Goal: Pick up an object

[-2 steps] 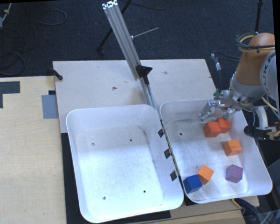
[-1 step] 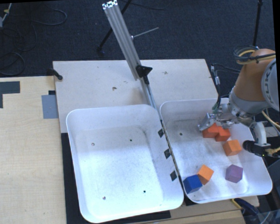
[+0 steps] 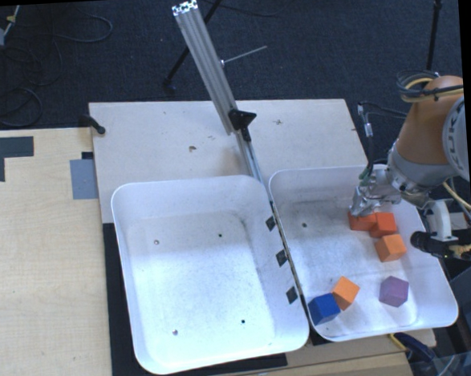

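In the right bin [image 3: 316, 187] lie several small blocks. A red-orange block [image 3: 374, 223] sits near the bin's right side, and my gripper [image 3: 367, 204] hangs right over its upper left edge, touching or nearly touching it. Below it is an orange block [image 3: 391, 247]. A second orange block [image 3: 346, 290] and a blue block [image 3: 323, 307] lie close together near the front left corner. Off to the front right rests a purple block [image 3: 394, 291]. Part of the red-orange block's far side is hidden by the gripper.
The left bin [image 3: 136, 254] stands beside the right one, with a divider with black clips [image 3: 279, 256] between them. A slanted aluminium post [image 3: 211, 72] rises behind the bins. The arm's orange band [image 3: 425, 134] is over the right bin's far right edge.
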You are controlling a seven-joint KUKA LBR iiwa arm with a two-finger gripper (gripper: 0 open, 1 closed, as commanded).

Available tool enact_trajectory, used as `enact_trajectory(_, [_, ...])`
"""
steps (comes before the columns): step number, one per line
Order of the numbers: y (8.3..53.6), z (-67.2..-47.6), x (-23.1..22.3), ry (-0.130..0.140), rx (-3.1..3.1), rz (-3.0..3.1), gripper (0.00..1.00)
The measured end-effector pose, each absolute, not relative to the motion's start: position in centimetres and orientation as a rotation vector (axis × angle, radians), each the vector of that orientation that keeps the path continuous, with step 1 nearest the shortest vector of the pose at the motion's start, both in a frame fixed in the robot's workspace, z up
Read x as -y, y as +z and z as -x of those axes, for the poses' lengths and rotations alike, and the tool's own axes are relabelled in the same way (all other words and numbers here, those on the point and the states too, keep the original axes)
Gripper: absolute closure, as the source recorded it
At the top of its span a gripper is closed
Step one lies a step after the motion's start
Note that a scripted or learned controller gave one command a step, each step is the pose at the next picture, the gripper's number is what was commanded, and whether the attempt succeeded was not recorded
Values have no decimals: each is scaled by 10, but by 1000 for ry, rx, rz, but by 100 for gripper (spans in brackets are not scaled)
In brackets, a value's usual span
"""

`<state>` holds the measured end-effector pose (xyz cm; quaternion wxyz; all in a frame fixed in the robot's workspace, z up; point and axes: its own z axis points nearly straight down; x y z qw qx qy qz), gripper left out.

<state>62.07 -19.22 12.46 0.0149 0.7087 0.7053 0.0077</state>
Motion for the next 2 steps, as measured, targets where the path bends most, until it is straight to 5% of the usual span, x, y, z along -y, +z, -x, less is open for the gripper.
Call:
enact_trajectory(1, [117,-629,189,18,-2205,-2206,100])
enact_trajectory(2, [115,-629,189,17,-2205,-2206,0])
